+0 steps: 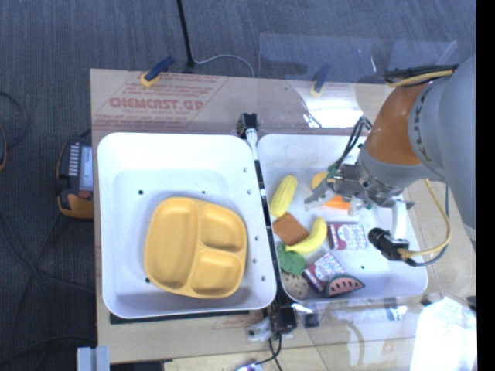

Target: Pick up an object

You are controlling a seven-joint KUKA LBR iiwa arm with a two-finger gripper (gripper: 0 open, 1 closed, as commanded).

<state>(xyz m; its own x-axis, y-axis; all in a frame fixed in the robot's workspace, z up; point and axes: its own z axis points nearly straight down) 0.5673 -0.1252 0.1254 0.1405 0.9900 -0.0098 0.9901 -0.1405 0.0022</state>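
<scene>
Gripper (334, 195) low over orange piece (337, 203) in right bin (402, 284); finger state: cannot tell. Risk: crowded toys nearby, grasp slips or catches neighbour.

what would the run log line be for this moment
arm: over right bin | pincer: low among toy food, by orange piece | grasp: unconfirmed | left bin: yellow tray

Divided tray (197, 246) in the left bin (124, 153); toy foods (309, 242) in the right bin (402, 280).
</scene>
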